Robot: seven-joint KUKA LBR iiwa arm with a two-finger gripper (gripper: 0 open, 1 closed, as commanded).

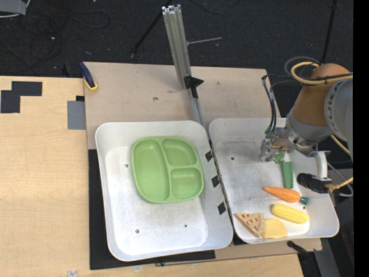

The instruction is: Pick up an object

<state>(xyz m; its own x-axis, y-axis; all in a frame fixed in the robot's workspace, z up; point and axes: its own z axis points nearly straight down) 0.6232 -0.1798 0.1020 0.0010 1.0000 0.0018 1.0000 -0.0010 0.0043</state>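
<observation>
Claw [275, 152] fingers are being held low over the right bin [242, 172], at the upper end of a green stick-like object [286, 173]; whether they are apart, together or clamped on it cannot be told, because the wrist is blocking the fingertips.

Nearest the camera, a pizza-slice toy [250, 222], a yellow lump [275, 229] and a corn cob [290, 214] are being crowded into the bin's front corner, with a carrot [282, 194] lying just behind them. The green object is lying just behind the carrot, its near end close to it.

A slip is being risked: the green piece is thin and is being approached at its very end, so it could pivot or slide out on lifting. The carrot could be nudged as well. In the left bin [115, 212], a green divided plate [168, 169] is lying well apart from all this.
</observation>
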